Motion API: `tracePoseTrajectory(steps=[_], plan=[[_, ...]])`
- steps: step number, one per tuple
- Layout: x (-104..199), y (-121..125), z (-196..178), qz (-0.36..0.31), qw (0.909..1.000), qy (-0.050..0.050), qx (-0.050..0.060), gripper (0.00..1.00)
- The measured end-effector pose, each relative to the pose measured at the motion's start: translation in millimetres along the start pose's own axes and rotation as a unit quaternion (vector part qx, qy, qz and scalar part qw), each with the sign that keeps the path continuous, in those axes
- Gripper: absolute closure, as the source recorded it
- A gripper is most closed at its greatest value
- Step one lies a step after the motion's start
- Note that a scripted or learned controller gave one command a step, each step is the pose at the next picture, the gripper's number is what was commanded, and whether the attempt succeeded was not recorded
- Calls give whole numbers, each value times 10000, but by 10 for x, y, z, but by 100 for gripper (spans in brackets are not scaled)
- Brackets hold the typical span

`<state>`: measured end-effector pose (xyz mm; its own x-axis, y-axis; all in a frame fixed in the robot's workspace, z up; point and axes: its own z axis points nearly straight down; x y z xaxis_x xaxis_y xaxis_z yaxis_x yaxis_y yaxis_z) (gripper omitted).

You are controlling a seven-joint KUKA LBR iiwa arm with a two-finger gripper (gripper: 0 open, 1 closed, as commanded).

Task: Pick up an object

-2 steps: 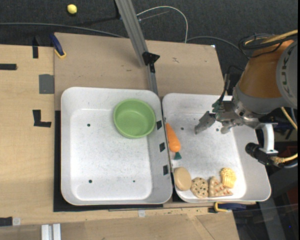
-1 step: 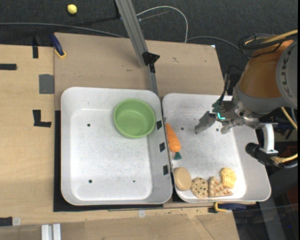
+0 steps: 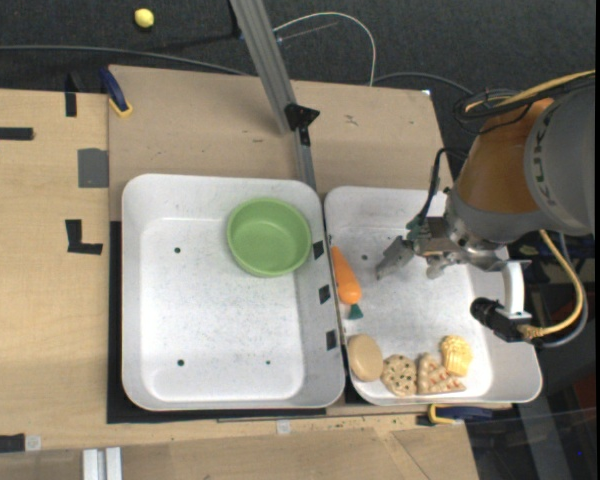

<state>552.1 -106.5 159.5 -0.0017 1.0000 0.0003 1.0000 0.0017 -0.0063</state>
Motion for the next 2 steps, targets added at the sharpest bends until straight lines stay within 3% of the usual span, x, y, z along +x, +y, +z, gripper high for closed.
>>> tracePoseTrajectory(steps=[1,2], plan=[[27,-16,647,3,10000,-1,12,0],[19,-15,701,7,10000,-16,-33,0]])
